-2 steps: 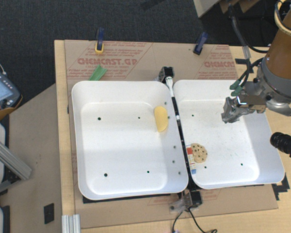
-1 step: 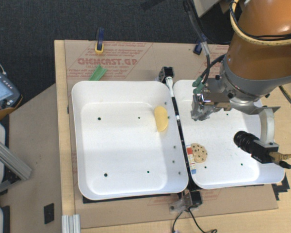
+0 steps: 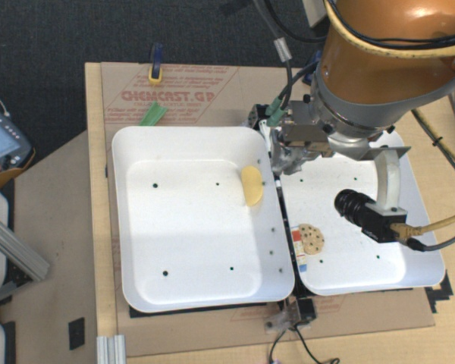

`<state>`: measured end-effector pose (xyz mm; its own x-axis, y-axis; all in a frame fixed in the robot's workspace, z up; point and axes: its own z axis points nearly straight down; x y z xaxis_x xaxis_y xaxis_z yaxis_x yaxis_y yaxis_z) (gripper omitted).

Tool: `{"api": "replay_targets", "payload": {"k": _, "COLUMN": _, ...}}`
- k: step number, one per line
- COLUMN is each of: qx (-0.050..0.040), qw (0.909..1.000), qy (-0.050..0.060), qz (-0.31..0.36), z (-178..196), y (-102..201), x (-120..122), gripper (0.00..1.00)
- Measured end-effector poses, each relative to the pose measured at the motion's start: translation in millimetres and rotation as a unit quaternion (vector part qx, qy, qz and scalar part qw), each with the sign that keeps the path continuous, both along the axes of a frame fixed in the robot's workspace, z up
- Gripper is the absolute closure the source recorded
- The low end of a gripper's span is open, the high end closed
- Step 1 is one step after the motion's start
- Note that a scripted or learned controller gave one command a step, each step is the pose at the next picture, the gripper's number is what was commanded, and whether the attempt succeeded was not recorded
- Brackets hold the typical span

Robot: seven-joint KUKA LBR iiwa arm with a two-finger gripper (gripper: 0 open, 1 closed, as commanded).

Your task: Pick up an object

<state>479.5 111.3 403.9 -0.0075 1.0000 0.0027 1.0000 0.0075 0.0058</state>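
Note:
A pale yellow, banana-like object (image 3: 251, 185) lies in the left bin (image 3: 136, 226), close to its right wall. A round cookie-like piece (image 3: 312, 239) with dark spots rests in the right bin (image 3: 349, 275), near its left wall, with a small red and blue thing (image 3: 299, 249) beside it. My gripper (image 3: 283, 163) hangs over the divide between the two bins at the far end, just right of the yellow object. The wrist and arm cover it from above, and nothing shows held in it.
The large orange and grey arm (image 3: 394, 44) covers the far part of the right bin. A green strip (image 3: 152, 114) and a blue and yellow clamp (image 3: 156, 65) sit on the cardboard behind the left bin.

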Motion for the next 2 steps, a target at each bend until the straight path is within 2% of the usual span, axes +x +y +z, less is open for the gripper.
{"api": "replay_targets", "payload": {"k": 1, "qx": 0.0012, "qw": 1.0000, "qy": -0.002, "qz": 0.000, "z": 75.2, "y": 58.7, "x": -0.1, "gripper": 1.00}}
{"api": "replay_targets", "payload": {"k": 2, "qx": -0.0007, "qw": 1.0000, "qy": 0.001, "qz": -0.003, "z": 81.4, "y": 55.7, "x": 0.2, "gripper": 1.00}}
